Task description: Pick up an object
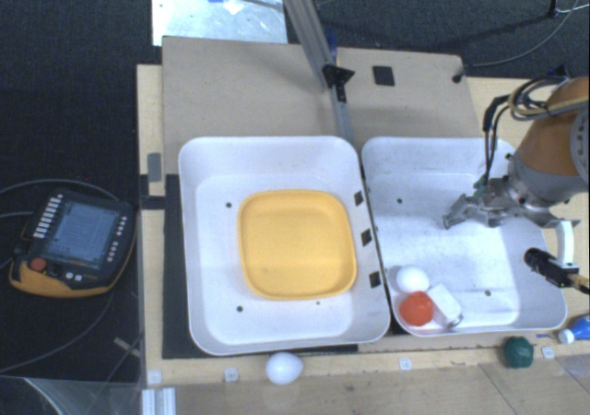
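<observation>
In the right bin (461,160), three small objects lie together at the front left corner: a white ball (412,278), a red-orange ball (418,309) and a white block (446,303). My gripper (468,214) hangs over the right part of this bin, behind and to the right of that cluster and well apart from it. Nothing is visibly held by it. The grey arm with its orange band (553,141) comes in from the right edge.
The left bin (207,219) holds a square yellow plate (298,243). A white egg-shaped object (284,367) lies on the bench in front of the left bin. A dark green ball (518,351) sits by the right bin's front right corner. A teach pendant (72,243) lies far left.
</observation>
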### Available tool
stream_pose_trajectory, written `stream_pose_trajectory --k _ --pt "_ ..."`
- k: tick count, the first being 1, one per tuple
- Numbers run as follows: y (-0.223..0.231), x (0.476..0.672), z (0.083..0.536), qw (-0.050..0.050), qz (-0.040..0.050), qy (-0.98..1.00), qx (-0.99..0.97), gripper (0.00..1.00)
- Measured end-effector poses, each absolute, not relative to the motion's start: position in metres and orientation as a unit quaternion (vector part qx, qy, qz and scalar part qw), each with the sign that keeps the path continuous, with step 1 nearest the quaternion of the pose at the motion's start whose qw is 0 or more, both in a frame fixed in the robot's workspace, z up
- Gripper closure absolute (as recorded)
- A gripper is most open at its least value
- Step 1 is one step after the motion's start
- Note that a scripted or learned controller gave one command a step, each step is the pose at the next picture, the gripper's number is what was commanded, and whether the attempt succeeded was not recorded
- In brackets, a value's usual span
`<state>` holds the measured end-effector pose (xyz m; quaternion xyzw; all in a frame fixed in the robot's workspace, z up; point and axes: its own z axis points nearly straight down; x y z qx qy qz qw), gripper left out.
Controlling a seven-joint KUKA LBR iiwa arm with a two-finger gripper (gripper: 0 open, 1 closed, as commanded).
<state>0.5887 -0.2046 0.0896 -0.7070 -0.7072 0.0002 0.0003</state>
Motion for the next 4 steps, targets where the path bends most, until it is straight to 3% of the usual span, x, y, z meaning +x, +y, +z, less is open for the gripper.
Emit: stream_pose_trajectory --k 1,3,4 --pt "-0.205 0.590 0.101 -0.001 -0.0005 -0.707 -0.707 1.00" --pt "-0.215 0.597 0.205 -0.002 -0.0013 -0.707 -0.707 1.00" --pt "-0.215 0.597 0.222 -0.001 -0.0005 -0.707 -0.707 1.00"
